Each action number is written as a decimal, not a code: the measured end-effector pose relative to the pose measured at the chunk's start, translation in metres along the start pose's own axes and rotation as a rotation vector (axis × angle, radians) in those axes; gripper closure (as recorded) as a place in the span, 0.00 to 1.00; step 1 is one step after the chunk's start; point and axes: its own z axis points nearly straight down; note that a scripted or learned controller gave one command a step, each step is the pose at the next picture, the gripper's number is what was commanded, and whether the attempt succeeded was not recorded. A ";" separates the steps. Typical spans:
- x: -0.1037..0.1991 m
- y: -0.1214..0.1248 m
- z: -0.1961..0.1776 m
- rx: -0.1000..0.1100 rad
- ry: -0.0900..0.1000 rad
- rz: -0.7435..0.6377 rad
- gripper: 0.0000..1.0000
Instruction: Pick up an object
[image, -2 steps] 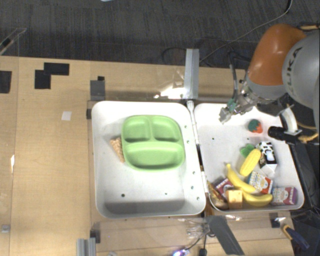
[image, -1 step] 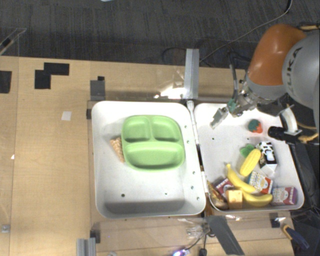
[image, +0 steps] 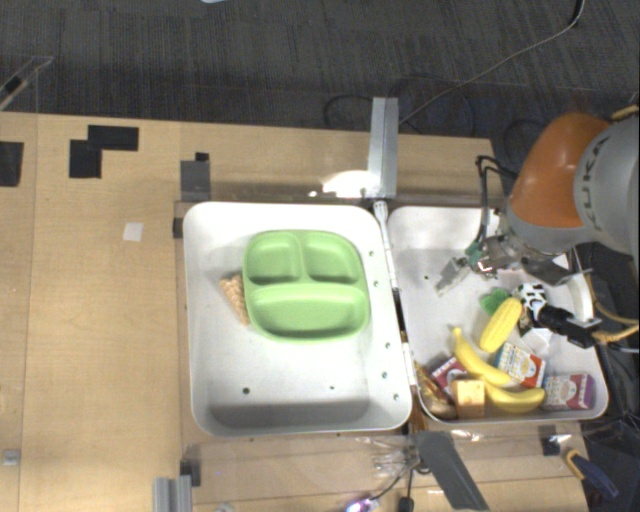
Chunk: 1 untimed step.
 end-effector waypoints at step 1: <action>0.003 -0.063 0.028 -0.005 -0.003 -0.083 0.00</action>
